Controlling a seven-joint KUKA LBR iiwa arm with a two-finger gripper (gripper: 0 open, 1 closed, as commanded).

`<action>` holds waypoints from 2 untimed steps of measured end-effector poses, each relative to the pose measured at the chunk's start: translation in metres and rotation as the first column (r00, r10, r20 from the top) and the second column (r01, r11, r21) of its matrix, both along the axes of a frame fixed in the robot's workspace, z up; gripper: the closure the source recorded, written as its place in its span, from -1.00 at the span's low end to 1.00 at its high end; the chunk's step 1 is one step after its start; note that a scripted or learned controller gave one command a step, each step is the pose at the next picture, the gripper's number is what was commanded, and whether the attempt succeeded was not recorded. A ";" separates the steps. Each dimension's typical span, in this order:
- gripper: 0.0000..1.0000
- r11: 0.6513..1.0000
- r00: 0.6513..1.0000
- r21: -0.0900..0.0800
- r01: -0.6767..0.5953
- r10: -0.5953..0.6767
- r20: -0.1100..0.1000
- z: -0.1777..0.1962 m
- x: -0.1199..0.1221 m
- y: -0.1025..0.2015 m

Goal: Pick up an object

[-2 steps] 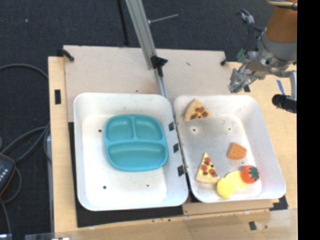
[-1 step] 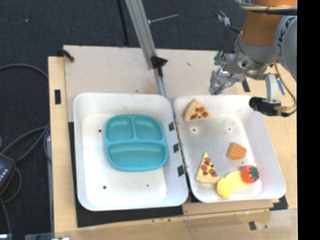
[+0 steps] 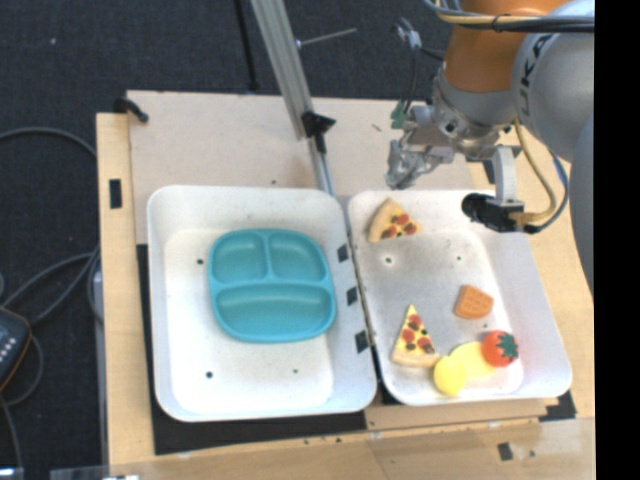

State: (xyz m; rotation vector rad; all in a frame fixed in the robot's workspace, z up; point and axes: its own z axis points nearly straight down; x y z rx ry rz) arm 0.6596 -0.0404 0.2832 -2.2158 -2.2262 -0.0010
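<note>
My gripper [image 3: 403, 175] hangs above the far left edge of the right bin [image 3: 520, 268], with nothing seen between its fingers. A toy pizza slice [image 3: 391, 224] lies just below and left of it, near the bin's far left corner. A second pizza slice [image 3: 414, 336] lies toward the front of the same bin. An orange wedge [image 3: 474, 302] rests near the bin's middle right. A yellow piece [image 3: 456, 369] and a red tomato [image 3: 499, 348] sit together at the front right corner.
The left bin [image 3: 180, 368] holds a teal divided plate [image 3: 271, 284]. A slanted metal pole [image 3: 285, 58] with a black clamp rises behind the gap between the bins. The bench's bare board lies behind both bins.
</note>
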 end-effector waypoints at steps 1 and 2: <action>1.00 1.000 1.000 0.000 -0.003 0.003 -0.002 -0.021 0.003 0.055; 1.00 1.000 1.000 0.000 -0.002 0.002 -0.001 -0.025 0.003 0.100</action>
